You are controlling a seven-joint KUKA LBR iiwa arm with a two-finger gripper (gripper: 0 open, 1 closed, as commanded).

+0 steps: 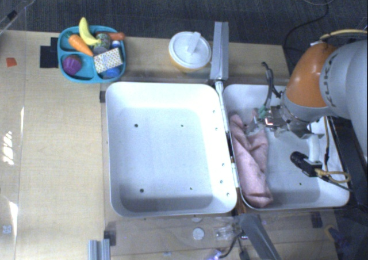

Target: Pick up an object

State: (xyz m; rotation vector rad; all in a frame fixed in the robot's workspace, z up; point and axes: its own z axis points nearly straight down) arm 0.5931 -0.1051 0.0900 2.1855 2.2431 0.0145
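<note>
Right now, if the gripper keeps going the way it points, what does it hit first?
Most likely the pink cloth. The gripper points left and down over the right bin, toward the cloth's upper end. Depth is unclear from this single slanted view, so it may already touch it.

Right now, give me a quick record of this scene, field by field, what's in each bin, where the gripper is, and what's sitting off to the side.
left bin: white, nothing visible inside
right bin: holds a pink cloth lying along its left wall
gripper: low over the cloth's upper end; grip state unclear
arm: grey with an orange band, reaching in from the right
blue tray: on the bench at upper left, holding toy food, including a banana and a carrot
white lidded container: on the bench above the bins
</note>
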